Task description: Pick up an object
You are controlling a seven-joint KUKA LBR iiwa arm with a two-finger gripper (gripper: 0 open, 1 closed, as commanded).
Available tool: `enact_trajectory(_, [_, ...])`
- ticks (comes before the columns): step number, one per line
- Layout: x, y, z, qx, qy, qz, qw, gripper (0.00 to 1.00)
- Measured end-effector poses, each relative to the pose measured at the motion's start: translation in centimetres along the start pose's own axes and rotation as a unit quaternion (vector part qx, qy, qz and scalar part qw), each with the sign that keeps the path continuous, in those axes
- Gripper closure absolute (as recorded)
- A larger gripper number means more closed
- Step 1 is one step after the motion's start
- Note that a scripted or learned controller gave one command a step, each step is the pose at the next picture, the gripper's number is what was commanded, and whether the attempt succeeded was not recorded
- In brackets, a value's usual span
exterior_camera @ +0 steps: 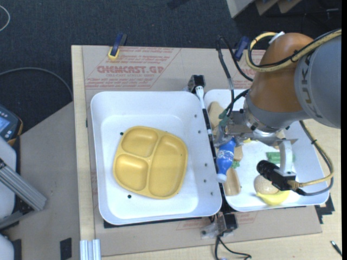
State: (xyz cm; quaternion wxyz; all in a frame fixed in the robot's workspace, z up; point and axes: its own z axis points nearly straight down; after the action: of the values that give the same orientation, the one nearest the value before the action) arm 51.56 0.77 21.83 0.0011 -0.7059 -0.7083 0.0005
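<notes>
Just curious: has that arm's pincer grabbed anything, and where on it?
Cannot be told: the arm's wrist hides the pincer, just above the blue bottle.

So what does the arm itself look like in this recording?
The arm is matte grey with a glossy orange band above the wrist. Black and yellow cables loop around it, and the gripper is a grey metal assembly.

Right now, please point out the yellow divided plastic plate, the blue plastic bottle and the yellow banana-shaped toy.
yellow divided plastic plate (150, 161), camera view, on the middle where its ridges meet.
blue plastic bottle (225, 157), camera view, on its blue label.
yellow banana-shaped toy (274, 198), camera view, on its curved middle.
</notes>
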Motion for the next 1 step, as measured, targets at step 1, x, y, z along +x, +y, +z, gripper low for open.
enact_trajectory(1, [5.22,1.64,-1.31,-0.003,0.000,0.000,1.0000,1.00])
